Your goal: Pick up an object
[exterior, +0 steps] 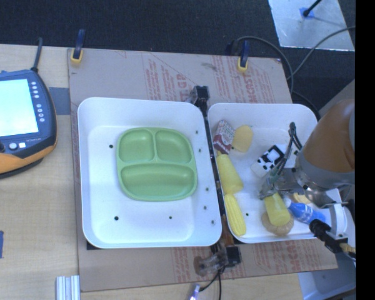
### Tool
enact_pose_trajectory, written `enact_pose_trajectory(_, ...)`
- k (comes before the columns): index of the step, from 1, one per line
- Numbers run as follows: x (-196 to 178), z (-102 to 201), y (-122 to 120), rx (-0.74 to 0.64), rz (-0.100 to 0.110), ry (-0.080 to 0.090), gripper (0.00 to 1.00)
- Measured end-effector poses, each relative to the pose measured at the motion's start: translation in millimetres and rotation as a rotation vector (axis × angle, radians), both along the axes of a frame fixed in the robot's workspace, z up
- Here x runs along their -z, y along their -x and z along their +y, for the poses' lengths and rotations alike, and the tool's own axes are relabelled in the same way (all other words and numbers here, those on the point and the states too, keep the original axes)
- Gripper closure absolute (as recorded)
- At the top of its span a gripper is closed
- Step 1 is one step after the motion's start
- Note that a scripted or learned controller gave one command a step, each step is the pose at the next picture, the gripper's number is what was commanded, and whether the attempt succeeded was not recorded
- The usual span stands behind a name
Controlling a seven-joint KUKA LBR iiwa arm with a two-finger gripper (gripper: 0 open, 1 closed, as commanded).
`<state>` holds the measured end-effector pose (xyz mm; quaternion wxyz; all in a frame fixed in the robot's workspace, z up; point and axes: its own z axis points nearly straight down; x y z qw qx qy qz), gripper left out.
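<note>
The arm (328, 145), grey with an orange band, stands highest and so nearest the camera, reaching in from the right over the right bin (303, 112). Below it the gripper (274, 186) hangs low among the toys; whether it is released or clenched I cannot tell.

Just under the gripper, in the right bin's near right part, lies a short yellow piece (276, 210), resting on a tan rounded lump (280, 227). This yellow piece is the likeliest thing to lift. It looks like moulded toy food: light, stiff, smooth and probably a little slippery, so a grasp across its short width near the middle seems safest. A blue bit (302, 212) lies just beside it on the right and may get in the way.

Along the bin's left wall lie two corn cobs (230, 195) end to end, ribbed and long. Farther up are a pale yellow rounded piece (242, 138) and a red-and-white wrapper-like thing (223, 136), touching each other. A small black-and-white block (270, 157) sits mid-bin.

The left bin (94, 167), glossy white plastic, holds a green divided plate (155, 164), flat with three compartments.

At the far left of the bench rests a pendant (15, 120) with a pale screen.
</note>
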<state>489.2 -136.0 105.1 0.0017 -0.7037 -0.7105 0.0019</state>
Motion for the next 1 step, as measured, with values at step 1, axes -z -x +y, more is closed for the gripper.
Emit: enact_pose_trajectory(1, -87.4, 55.1, -83.4, 0.005, -0.005, -0.002, 1.0)
